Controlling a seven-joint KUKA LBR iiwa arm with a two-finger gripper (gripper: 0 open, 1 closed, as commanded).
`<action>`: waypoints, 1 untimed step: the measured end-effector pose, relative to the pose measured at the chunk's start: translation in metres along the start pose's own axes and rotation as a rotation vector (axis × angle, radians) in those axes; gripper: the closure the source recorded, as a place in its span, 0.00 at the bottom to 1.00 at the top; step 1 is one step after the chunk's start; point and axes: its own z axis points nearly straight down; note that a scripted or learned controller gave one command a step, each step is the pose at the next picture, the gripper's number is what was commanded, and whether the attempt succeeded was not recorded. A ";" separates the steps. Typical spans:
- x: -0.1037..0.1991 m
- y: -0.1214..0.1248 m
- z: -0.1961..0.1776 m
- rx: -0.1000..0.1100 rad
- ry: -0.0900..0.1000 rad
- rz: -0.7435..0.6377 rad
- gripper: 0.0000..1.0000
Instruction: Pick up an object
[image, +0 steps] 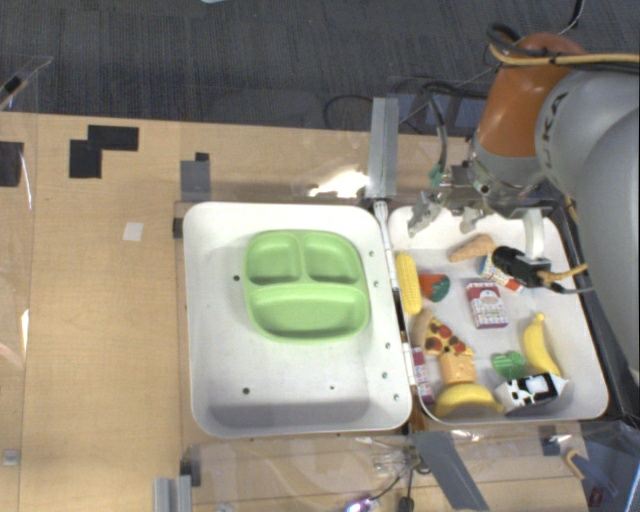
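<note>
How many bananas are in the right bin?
2: one banana by the right wall, another at the near edge. Clutter may hide more.

Two white bins (210, 330) are seen, one green divided plate (304, 283), two bananas (541, 345), one corn cob (406, 282) and one red carton (486, 304).

We note the right bin (596, 385) crowded: corn cob (406, 283) along its left wall, banana (540, 345) near the right wall, red-and-white carton (486, 304) mid-bin, cow toy (530, 391) at the front, tan bread piece (472, 248) toward the back.
</note>
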 end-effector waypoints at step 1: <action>-0.037 0.007 -0.027 0.000 0.000 0.019 0.00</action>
